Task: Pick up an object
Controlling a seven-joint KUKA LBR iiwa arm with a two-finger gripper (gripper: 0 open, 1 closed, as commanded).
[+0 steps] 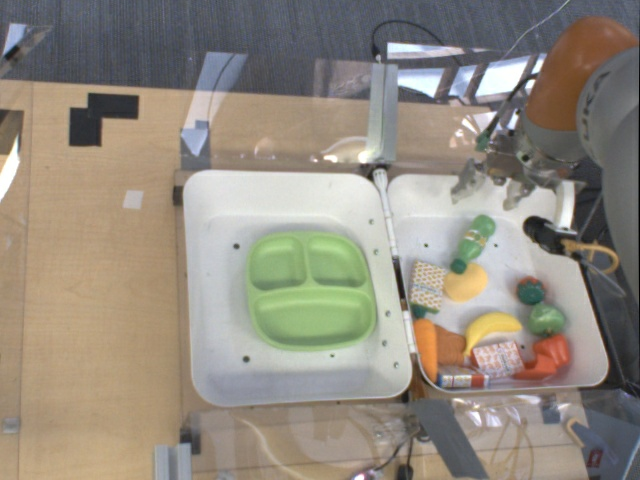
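My gripper (490, 188) hangs over the far edge of the right bin (430, 203), its two fingers spread open with nothing between them. Just below it lies a green bottle (472, 243), tilted, resting against a yellow fruit (466, 283). Further toward the front of that bin I see a checkered packet (427, 286), a carrot (426, 346), a banana (493, 325), a red-and-white box (497, 357), a red pepper (549, 356), a green pepper (546, 318) and a small red-and-green fruit (530, 291).
The left bin (215, 268) holds a green divided plate (310, 290). A metal divider (395, 268) runs between the two bins. A black cable fitting (545, 233) sits by the right bin's far right rim. The arm's orange band (585, 58) is at the upper right.
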